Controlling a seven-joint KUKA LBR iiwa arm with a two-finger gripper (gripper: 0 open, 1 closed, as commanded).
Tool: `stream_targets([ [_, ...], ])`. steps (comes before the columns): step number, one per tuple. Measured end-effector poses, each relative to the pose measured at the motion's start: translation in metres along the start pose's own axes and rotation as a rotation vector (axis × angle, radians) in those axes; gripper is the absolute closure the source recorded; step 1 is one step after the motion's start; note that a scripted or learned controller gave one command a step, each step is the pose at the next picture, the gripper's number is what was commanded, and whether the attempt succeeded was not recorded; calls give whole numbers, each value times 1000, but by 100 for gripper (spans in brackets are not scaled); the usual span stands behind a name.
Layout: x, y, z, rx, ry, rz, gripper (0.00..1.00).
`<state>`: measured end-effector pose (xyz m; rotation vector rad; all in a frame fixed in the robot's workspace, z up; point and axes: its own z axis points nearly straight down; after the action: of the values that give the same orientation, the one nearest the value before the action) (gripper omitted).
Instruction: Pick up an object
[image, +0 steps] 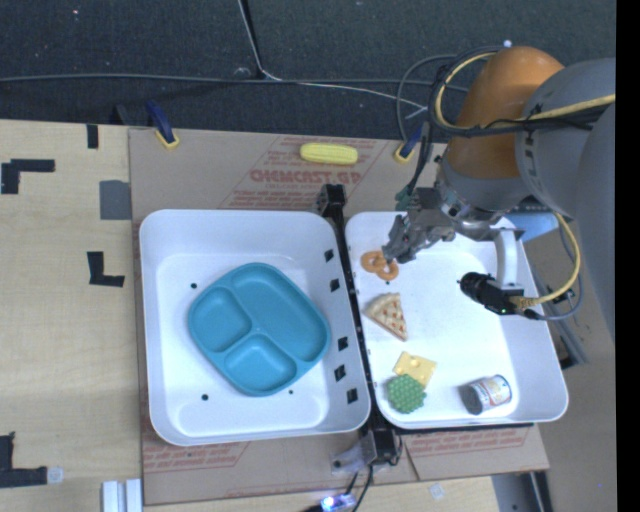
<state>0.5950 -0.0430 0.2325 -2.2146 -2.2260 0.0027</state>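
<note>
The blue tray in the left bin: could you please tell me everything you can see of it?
The blue tray is a light blue, rounded-rectangle dish that looks like smooth plastic, divided into three compartments by raised ridges. It lies flat and right side up, turned at an angle, on the floor of the left bin. Nothing lies in its compartments, and only the bin touches it.

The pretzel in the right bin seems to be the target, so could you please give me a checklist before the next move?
1. Gripper above the pretzel: ok, it sits right beside it.
2. Pretzel held: cannot tell.
3. Pretzel apart from the pizza slice: ok.
4. Pretzel away from the right bin wall: not ok, it lies near the left wall.
5. Blue tray out of the way: ok, it is in the left bin.
</note>
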Motion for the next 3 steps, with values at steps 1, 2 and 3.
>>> stream_targets([
  [1, 51, 2, 14, 1, 1, 0, 100],
  [2, 104, 4, 2, -1, 2, -2, 100],
  [3, 143, 15, 11, -1, -1, 1, 100],
])
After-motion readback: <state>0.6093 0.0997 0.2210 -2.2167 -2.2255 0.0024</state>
